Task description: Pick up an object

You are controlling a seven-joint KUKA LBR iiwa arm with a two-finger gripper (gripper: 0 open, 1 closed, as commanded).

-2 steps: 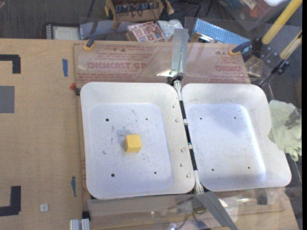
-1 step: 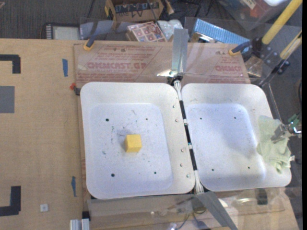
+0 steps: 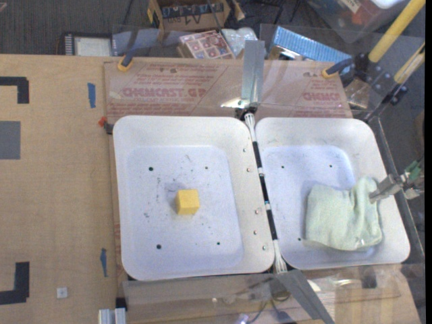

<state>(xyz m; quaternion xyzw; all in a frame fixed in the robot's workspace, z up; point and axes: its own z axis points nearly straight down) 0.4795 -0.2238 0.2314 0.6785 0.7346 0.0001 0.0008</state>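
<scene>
Cloth (image 3: 341, 218), pale green and crumpled, lies in the right bin (image 3: 324, 137), toward its near right corner. One fold stands pulled up at the cloth's right side, and the pincer (image 3: 378, 192) reaches in from the right edge with its thin fingers closed on that raised fold, pinching the fabric between them. Across the divider, a small yellow block (image 3: 188, 202) sits alone near the middle of the left bin (image 3: 135, 140), well apart from the pincer. Both bins rest on the tabletop (image 3: 47, 181).

Soft pale-green cloth (image 3: 341, 216), matt yellow block (image 3: 188, 202), smooth white plastic bins (image 3: 135, 137), brown cardboard sheet (image 3: 47, 201) beside them.
</scene>
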